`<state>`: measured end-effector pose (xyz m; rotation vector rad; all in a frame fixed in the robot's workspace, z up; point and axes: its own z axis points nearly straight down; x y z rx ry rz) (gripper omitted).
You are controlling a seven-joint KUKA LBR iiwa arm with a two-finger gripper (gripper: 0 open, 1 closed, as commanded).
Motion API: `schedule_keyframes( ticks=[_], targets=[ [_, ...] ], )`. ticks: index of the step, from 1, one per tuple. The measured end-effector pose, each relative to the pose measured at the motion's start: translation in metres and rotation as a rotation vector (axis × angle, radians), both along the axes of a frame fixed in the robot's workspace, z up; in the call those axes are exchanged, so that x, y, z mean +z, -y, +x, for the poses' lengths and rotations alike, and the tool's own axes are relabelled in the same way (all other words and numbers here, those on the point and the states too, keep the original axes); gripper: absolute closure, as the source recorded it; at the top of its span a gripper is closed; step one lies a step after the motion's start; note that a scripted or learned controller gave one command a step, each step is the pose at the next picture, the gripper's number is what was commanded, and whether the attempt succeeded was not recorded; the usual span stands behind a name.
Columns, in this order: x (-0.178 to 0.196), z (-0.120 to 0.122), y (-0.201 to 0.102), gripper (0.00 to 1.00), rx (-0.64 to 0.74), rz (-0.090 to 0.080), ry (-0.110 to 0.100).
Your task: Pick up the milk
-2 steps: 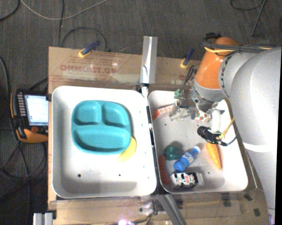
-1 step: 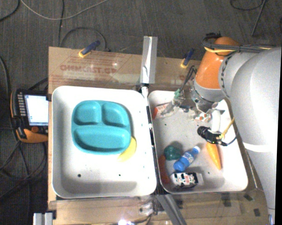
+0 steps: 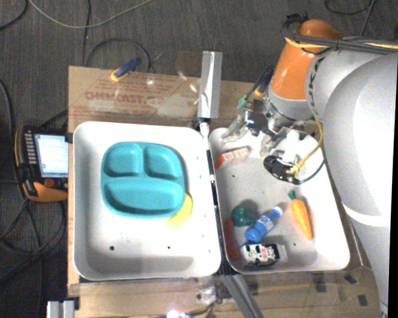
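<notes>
- The right bin [image 3: 326,256], a shallow white plastic tray, serves as landmark.
- The milk [image 3: 262,254], a small boxy black-and-white carton, lies on its side by the bin's near wall.
- Just beyond it lies a blue plastic bottle [image 3: 263,224], tilted, beside a rounded dark-green object [image 3: 244,213].
- A tapered orange carrot [image 3: 302,219] lies toward the bin's right side.
- The gripper [image 3: 245,127] hovers over the bin's far left corner; I cannot tell its opening.
- Left of the bin, a second bin [image 3: 90,249] holds a glossy teal divided plate [image 3: 144,179] and a yellow banana [image 3: 181,213].

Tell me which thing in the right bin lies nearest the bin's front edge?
The small black-and-white carton, likely the milk. It lies at the front wall of the right bin; the blue bottle and carrot lie further back.
</notes>
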<state>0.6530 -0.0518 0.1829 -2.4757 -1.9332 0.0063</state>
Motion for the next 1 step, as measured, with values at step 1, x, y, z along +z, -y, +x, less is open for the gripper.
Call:
schedule_keyframes(
  ticks=[1],
  targets=[
    [-0.0522, -0.0208, 0.0954, 0.0, 0.158, 0.0, 0.0]
  ],
)
